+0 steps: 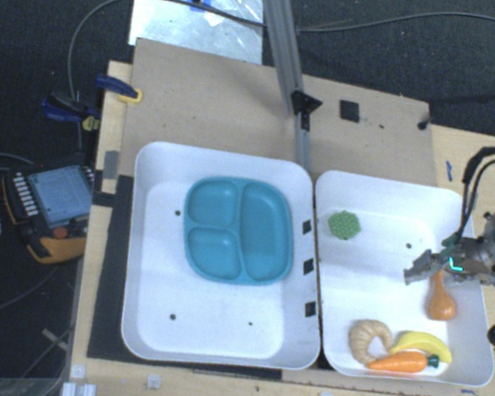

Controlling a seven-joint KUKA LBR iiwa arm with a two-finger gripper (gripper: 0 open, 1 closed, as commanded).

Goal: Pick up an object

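1. We look down at a slant on a tan bench [244, 99] standing on dark carpet, with cables and a small blue-faced device [52, 199] off to its left.
2. Two shallow white bins sit side by side on the bench. The left bin [146, 307] holds a blue divided plate [238, 230] with three compartments.
3. The right bin [389, 187] holds a small green round object [345, 225] near its far left corner.
4. Along the near edge of the right bin we see a tan croissant-like object [369, 338], an orange carrot [400, 361] and a yellow banana [425, 344], clustered and touching.
5. An orange pear-shaped object [441, 300] lies near the right wall of that bin.
6. The grey arm reaches in from the right. Its gripper [432, 266] hangs over the right bin, just above the pear-shaped object. We cannot tell whether the gripper is open or closed, or whether it touches the object.
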